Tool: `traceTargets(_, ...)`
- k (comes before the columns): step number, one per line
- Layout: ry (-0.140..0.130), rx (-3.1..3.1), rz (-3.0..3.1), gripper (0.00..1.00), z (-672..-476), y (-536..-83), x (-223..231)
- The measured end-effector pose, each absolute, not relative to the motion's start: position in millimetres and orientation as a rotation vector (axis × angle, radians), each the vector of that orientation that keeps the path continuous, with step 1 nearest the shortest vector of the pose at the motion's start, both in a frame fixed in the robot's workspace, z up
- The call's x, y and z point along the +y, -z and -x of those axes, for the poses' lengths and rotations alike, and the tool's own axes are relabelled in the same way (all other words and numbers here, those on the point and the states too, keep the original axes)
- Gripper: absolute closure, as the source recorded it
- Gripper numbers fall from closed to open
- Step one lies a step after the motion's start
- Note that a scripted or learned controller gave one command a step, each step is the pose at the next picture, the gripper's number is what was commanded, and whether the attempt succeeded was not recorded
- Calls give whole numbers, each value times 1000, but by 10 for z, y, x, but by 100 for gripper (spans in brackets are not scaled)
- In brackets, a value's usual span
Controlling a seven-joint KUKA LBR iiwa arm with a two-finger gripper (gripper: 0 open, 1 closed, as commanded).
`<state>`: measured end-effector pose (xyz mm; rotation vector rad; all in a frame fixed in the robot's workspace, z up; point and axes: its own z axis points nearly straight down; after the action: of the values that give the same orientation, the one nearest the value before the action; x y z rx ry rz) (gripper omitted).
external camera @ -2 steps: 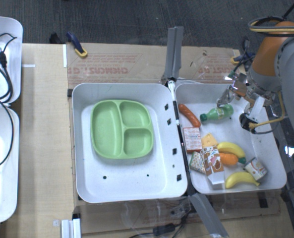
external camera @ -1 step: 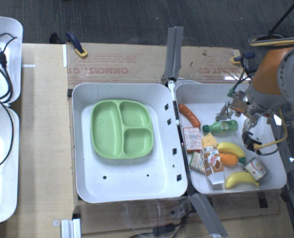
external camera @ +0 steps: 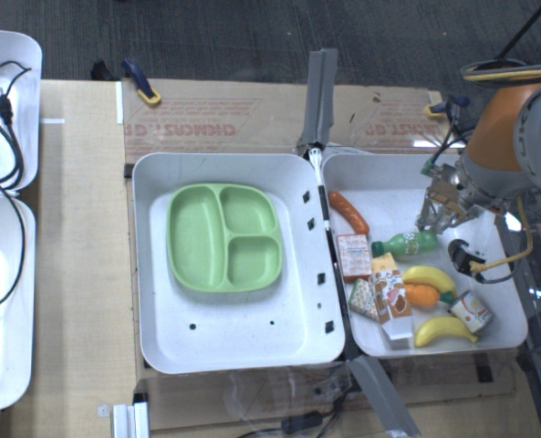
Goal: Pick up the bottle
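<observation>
The bottle (external camera: 407,243) is green with a white cap end and lies on its side in the middle of the right bin (external camera: 516,331). My gripper (external camera: 439,221) hangs just above and to the right of the bottle's right end. It stands open, with nothing between its fingers. The grey arm with its orange band (external camera: 503,130) reaches in from the right, over the bin's far right corner.
Around the bottle lie a red sausage (external camera: 348,213), a pink carton (external camera: 353,254), two bananas (external camera: 430,276), an orange (external camera: 422,295), a small can (external camera: 472,311) and a juice box (external camera: 393,299). The left bin (external camera: 151,336) holds a green divided plate (external camera: 224,237).
</observation>
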<state>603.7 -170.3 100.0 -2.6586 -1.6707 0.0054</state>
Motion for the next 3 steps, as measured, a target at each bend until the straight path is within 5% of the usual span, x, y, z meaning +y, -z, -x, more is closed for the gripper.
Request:
traceTargets(1, -4, -1607, 2698, 100, -6066, -1907, -596)
traceTargets(2, -6, -1607, 2698, 0, -6064, -1905, -599)
traceTargets(3, -7, -1728, 2621, 0, -5915, -986, -1281)
